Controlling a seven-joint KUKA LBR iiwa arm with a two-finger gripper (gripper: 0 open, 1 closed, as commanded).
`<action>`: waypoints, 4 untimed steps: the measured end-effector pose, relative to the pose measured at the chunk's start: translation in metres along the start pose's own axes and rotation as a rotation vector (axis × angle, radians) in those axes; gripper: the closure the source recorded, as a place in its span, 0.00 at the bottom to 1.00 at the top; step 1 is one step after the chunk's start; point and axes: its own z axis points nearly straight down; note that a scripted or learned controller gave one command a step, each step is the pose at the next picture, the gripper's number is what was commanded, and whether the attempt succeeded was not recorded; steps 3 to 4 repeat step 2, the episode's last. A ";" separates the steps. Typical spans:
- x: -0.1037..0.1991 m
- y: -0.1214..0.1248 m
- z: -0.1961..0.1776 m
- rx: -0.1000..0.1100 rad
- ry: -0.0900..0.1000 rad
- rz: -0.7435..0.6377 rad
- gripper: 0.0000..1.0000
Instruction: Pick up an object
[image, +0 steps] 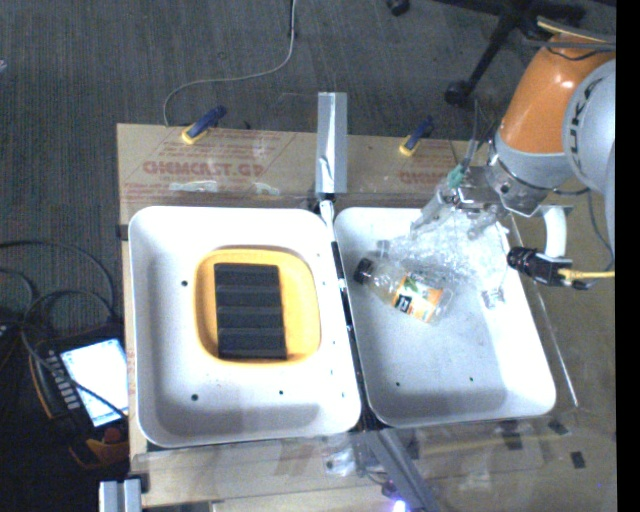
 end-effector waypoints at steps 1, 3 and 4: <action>-0.012 -0.035 0.128 -0.004 0.000 -0.184 0.00; 0.025 -0.129 0.129 -0.039 -0.017 -0.314 0.00; 0.025 -0.129 0.129 -0.039 -0.017 -0.314 0.00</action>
